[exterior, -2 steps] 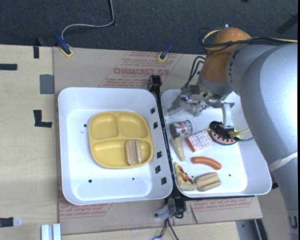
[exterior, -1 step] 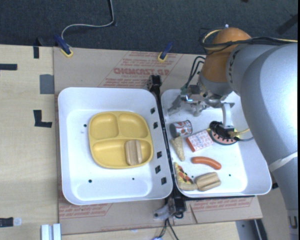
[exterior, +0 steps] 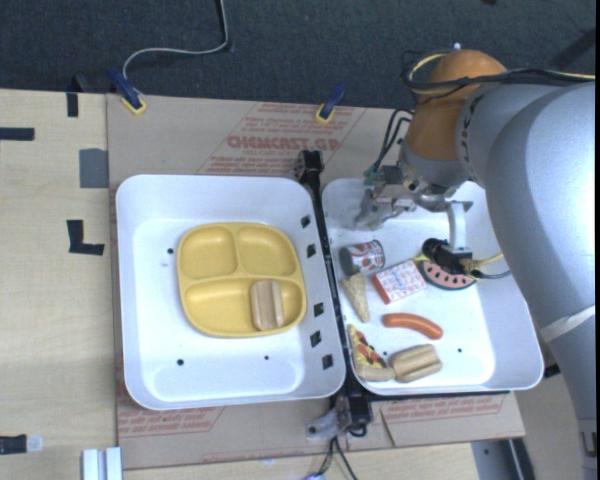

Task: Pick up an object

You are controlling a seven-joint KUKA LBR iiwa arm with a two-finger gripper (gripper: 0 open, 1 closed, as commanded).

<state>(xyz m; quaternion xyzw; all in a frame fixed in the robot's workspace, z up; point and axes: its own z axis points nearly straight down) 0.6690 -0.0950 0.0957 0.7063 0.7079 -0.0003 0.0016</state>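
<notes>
Toy foods [exterior: 412, 323] lie scattered in right bin [exterior: 500, 368].

Two white bins, left bin [exterior: 145, 298] bearing yellow divided plate [exterior: 242, 278] with bread piece [exterior: 267, 304] at 5 o'clock, gripper [exterior: 380, 203] at right bin's [exterior: 505, 353] 11 o'clock, above can [exterior: 363, 258], hot dog [exterior: 413, 324], watermelon slice [exterior: 448, 274]

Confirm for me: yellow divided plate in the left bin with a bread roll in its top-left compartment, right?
Not quite. The camera view shows the bread roll in the bottom-right compartment of the yellow divided plate, not the top-left. The plate is indeed in the left bin.
</notes>
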